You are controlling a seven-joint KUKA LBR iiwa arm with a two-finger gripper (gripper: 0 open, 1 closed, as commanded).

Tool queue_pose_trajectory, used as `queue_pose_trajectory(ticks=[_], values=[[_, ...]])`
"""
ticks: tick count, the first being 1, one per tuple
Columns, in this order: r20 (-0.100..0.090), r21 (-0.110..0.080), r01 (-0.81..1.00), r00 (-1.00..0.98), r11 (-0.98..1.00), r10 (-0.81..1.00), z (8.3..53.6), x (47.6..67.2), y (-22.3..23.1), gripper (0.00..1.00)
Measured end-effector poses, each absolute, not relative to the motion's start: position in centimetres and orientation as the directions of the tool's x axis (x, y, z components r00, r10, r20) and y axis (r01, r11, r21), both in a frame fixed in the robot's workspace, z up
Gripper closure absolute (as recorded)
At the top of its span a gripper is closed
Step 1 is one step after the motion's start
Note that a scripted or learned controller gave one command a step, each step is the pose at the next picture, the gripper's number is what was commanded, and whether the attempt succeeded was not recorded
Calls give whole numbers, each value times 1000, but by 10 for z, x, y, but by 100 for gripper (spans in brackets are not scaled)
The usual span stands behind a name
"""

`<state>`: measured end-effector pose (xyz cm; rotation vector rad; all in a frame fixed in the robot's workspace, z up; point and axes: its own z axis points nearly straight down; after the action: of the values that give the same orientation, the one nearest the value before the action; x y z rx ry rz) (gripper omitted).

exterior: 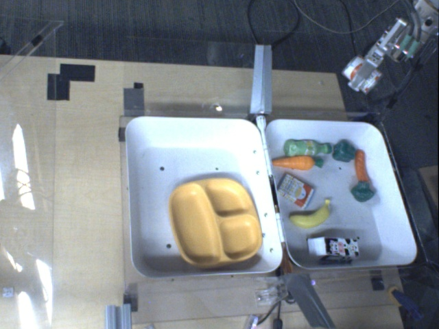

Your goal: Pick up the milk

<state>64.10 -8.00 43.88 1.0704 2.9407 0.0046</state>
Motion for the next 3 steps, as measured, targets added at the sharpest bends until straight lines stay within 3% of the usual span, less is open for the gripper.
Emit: queue_pose_trajectory(ticks=[1,2,3], values=[[-6,5,609,-793,793,609,294,656,-27,100],[-10,6,553,-833,833,553,420,658,-42,100],[-12,4,442,-897,897,442,438,639,-99,100]])
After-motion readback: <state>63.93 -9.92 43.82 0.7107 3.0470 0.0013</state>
